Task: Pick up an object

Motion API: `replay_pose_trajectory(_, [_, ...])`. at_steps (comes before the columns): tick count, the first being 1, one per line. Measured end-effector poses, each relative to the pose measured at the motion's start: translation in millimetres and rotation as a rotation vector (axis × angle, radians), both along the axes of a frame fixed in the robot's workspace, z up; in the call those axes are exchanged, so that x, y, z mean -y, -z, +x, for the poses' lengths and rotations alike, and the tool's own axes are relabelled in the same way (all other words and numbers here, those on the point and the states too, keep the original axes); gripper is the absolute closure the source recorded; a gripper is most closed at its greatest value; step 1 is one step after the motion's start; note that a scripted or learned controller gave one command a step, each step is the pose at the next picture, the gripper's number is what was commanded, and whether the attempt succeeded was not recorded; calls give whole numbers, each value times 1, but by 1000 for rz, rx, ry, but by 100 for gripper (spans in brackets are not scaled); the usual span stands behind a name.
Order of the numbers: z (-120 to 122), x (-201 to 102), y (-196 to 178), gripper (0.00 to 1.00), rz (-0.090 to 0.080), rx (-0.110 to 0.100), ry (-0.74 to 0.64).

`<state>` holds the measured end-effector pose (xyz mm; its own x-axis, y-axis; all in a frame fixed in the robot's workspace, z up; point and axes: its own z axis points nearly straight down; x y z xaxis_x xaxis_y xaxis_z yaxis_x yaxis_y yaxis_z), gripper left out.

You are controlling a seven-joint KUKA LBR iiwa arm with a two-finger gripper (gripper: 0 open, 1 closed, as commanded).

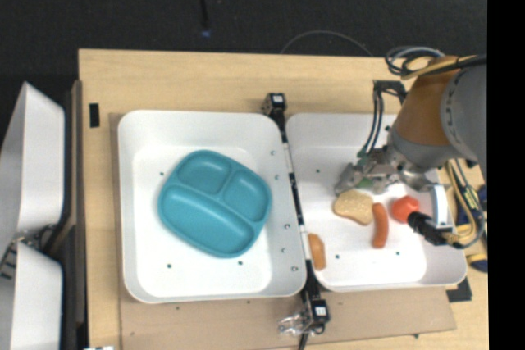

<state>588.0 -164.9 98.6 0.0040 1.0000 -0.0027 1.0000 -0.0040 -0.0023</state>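
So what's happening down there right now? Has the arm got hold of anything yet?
Gripper low in the right bin, just above the bread slice. Nothing seen held. Sausage and tomato beside the bread, crowding it.

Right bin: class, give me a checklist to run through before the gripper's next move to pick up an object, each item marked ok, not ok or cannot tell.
1. Gripper is over the right bin: ok.
2. A target is close: bread lies just below the gripper: ok.
3. Bread has room around it: sausage lies right beside it: not ok.
4. Something is held already: cannot tell.
5. Other picks within the bin: tomato and roll by the left wall: ok.
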Motion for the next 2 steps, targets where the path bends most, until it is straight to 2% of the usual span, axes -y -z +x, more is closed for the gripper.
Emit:
replay_pose_trajectory(1, [2,0,-14,100,0,8,3])
replay_pose_trajectory(2, [-5,7,-68,100,2,9,-1])
